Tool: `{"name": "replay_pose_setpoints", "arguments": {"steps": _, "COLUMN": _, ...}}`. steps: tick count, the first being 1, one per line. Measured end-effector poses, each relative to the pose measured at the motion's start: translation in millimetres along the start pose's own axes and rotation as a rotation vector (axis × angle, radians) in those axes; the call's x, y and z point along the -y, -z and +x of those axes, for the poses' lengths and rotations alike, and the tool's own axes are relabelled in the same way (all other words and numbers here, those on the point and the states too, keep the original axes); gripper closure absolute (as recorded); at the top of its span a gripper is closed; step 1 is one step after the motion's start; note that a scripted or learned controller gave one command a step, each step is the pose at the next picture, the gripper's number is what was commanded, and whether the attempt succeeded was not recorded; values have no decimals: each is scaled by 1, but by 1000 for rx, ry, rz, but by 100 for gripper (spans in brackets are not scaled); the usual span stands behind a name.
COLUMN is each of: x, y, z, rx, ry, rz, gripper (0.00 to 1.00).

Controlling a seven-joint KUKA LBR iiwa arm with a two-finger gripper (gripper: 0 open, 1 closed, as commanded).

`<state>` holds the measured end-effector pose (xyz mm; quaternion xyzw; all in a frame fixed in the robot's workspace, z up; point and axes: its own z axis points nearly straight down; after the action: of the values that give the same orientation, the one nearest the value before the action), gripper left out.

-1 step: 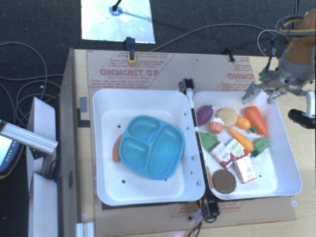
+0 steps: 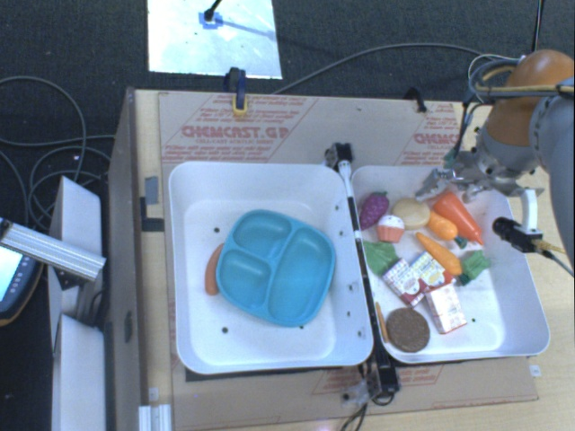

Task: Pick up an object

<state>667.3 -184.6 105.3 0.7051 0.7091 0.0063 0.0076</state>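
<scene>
Dark carpet surrounds a cardboard-topped surface (image 2: 269,119) that carries two shallow white bins side by side, with cables trailing across the floor at 9 and 12 o'clock.

At 9 o'clock, the left bin (image 2: 193,187) holds a blue divided plate (image 2: 275,266), and an orange sausage (image 2: 212,270) lies just beside the plate's left edge.

At 3 o'clock, the right bin (image 2: 526,317) holds a cluster of toy food. A purple piece (image 2: 374,208) lies at the cluster's 10 o'clock, a pale potato (image 2: 411,212) next to it, and a small cupcake (image 2: 391,230) just below. Carrots (image 2: 458,215) and a smaller orange piece sit toward 1 o'clock. Green leaves, a carton (image 2: 445,310) and a brown cookie (image 2: 407,329) fill the lower part, toward 6 o'clock.

At 2 o'clock, the grey arm with its orange band reaches in. Its hand (image 2: 440,180) hangs low over the back of the right bin, near the potato and the top carrot. The fingers look slightly spread, but how wide they stand cannot be told with certainty. Nothing shows between them.

Judged from this, the approach step is in hand and no object is picked yet. The next move likely calls for lowering onto one piece, probably the carrot or potato, and closing without nudging the crowded neighbours.
</scene>
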Motion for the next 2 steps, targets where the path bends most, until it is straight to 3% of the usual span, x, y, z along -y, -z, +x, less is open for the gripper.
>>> {"name": "replay_pose_setpoints", "arguments": {"steps": 1, "x": -2, "y": 12, "z": 0, "rx": 2, "ry": 4, "rz": -5, "gripper": 100}}
{"name": "replay_pose_setpoints", "arguments": {"steps": 2, "x": -1, "y": 11, "z": 0, "rx": 2, "ry": 5, "rz": -4, "gripper": 0}}
